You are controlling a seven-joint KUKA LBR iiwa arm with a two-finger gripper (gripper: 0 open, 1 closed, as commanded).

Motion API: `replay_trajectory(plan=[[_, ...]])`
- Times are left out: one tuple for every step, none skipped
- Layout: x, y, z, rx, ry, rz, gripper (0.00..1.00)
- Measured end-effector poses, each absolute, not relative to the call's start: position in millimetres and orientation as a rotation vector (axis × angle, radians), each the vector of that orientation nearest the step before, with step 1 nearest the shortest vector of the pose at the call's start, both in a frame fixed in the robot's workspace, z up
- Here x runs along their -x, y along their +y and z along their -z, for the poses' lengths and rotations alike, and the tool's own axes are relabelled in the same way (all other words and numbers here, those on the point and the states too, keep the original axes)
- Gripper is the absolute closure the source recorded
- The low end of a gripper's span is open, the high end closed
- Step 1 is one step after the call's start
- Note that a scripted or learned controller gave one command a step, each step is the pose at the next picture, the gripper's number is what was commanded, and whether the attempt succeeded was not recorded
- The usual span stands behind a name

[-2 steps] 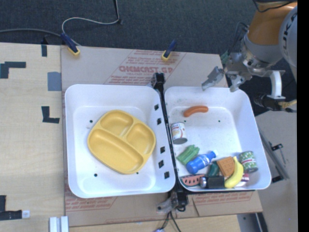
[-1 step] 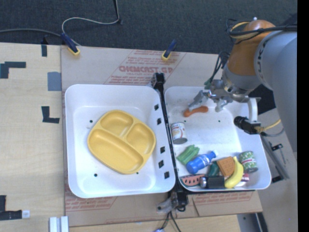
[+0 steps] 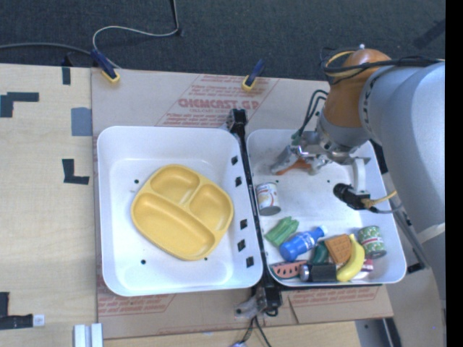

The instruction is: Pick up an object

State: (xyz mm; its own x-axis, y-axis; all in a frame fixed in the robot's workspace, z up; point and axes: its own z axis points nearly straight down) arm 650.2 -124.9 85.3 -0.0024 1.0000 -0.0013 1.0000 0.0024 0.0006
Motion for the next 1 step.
replay_trajectory(plan=[[-650.5,-124.7,-95.5,-2.216,2.224,0.0,1.0]])
